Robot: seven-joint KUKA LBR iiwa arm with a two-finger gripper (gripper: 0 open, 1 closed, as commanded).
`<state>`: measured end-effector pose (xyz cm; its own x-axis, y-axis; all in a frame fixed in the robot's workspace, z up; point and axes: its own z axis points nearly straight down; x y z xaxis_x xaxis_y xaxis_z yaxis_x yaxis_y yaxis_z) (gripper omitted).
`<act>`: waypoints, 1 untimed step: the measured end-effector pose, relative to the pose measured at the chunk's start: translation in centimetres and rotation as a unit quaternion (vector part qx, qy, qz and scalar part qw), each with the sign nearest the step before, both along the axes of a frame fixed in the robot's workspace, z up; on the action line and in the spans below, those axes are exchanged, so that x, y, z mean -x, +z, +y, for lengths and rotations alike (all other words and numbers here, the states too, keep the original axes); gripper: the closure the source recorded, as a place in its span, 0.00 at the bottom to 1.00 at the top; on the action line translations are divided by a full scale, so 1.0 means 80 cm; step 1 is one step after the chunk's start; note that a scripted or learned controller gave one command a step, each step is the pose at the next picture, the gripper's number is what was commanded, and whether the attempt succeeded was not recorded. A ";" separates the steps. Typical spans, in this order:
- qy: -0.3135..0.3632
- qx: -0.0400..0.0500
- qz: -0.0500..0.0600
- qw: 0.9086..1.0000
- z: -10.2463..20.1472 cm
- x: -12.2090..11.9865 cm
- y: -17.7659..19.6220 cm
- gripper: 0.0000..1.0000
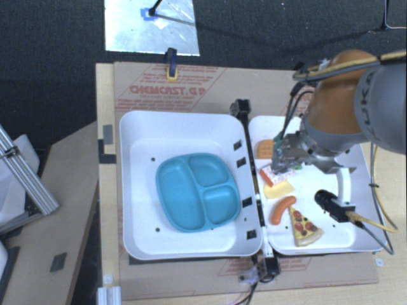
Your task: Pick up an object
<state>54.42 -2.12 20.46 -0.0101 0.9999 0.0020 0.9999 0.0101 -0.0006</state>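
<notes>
Camera view: cheese wedge (280, 190) just below hand (283, 164)

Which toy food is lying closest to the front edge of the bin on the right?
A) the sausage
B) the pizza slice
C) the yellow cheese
B: the pizza slice lies nearest the right bin's front wall, with the sausage and the yellow cheese farther back.

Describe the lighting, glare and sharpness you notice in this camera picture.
Camera view: even overhead light, soft shadows inside both bins; glare on the silver sheet at top; blue tray and pizza slice fairly crisp; gripper region murky, detail lost.
</notes>
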 end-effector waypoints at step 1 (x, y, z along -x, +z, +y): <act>0.000 0.000 -0.001 1.000 0.072 0.001 0.005 1.00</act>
<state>54.35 3.65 20.83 -0.0108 0.9999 0.0022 0.9999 0.0108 0.0015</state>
